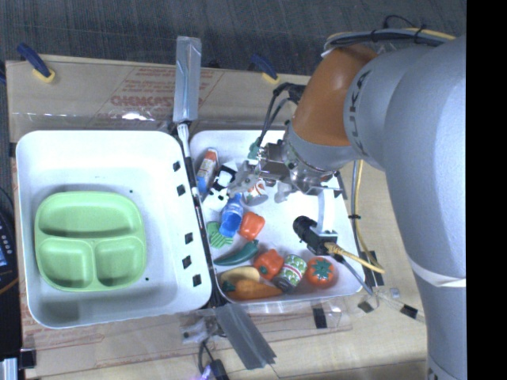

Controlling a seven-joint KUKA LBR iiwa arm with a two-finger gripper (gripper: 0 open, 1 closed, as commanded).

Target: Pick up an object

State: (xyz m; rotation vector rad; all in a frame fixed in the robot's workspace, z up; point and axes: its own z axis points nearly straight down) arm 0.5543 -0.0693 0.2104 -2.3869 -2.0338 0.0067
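The arm reaches from the right over the right bin (348, 287), and the gripper (255, 174) hangs low above the upper middle part of this bin. The wrist covers much of it, so I cannot tell if the fingers are apart or together, and I see nothing held between them.

The things to pick all lie in the right bin. A blue bottle (231, 216) lies just below the gripper, touching an orange piece (252, 226). A tube with a red cap (206, 167) lies to its left, near the divider. Lower in the bin there are a green pepper-like toy (236, 254), a carrot (252, 290), a small can (292, 271) and a tomato (321, 271), packed close together. The left bin (32, 157) carries a green divided tray (89, 240).

I judge that the step in hand is the approach, with no grasp made yet. The next move calls for going down on one object, probably the blue bottle, and closing on it without catching its neighbours.
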